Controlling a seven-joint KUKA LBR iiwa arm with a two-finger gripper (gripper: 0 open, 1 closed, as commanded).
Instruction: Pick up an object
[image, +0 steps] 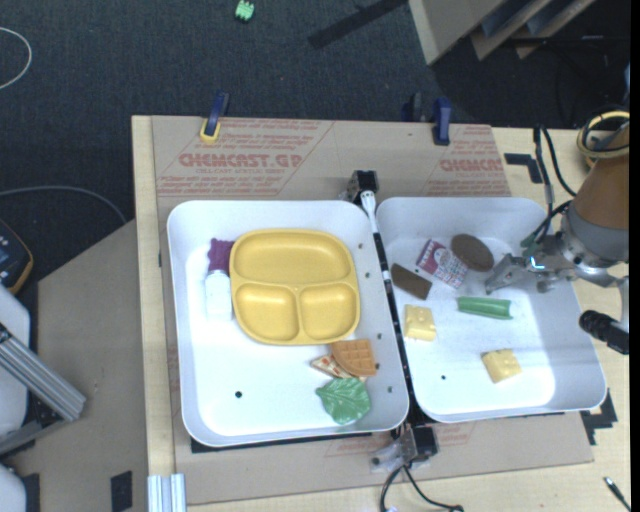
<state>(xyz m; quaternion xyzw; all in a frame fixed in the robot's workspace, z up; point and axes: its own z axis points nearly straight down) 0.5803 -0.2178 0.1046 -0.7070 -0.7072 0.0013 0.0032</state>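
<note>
- Task obj. not fixed; nearest candidates lie in the right bin: green stick, brown disc, red/white packet, dark brown slab, and two yellow cheese-like blocks, one near the divider and another toward the front.
- End effector hangs over the right bin's far right part, just beside the brown disc and above the green stick; fingers look spread, nothing seen between them, so no hold on anything yet.
- Step, as judged: approach/pre-grasp. Pick not yet made.
- Next move prob. calls for lining up over one item (green stick or disc are closest), descending w/ fingers either side, then closing. Stick is narrow and lies flat, so a straddle across its short axis looks best.
- Left bin holds a yellow divided tray, a purple item and a white one beside it, plus a waffle-like piece and green leaf at the front.
- Both bins sit on a cardboard-covered table, clamped at the far edge.
- Beyond: dark carpet floor, cables, equipment at the left.
</note>
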